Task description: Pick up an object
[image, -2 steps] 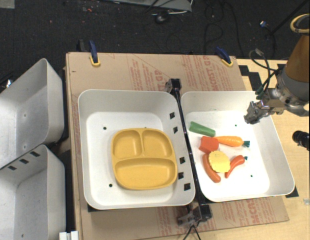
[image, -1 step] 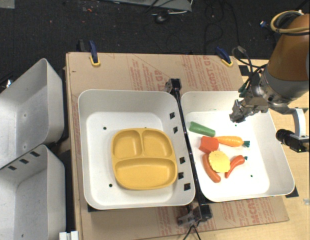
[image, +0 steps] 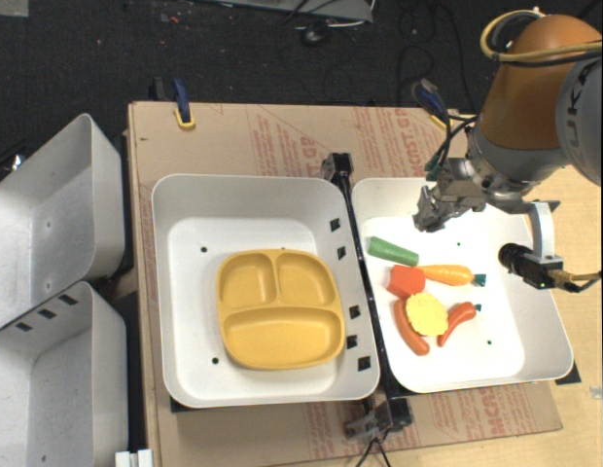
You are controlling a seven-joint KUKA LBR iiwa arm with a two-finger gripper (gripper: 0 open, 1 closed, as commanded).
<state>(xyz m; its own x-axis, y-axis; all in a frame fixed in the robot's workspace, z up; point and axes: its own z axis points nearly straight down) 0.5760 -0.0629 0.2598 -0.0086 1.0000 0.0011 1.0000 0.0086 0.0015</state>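
hand [image: 430,218] over right bin [image: 545,358], grip state unclear | green vegetable [image: 393,251]: long, slightly tilted, just below

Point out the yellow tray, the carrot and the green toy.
yellow tray [image: 279,336]: camera view, on its large lower compartment.
carrot [image: 447,274]: camera view, on the middle of its orange body.
green toy [image: 393,252]: camera view, on the middle of its length.

The bench [image: 282,129] is a brown board with red printing. Two shallow white bins lie on it, side by side: the left bin [image: 175,261] and the right bin [image: 535,343].
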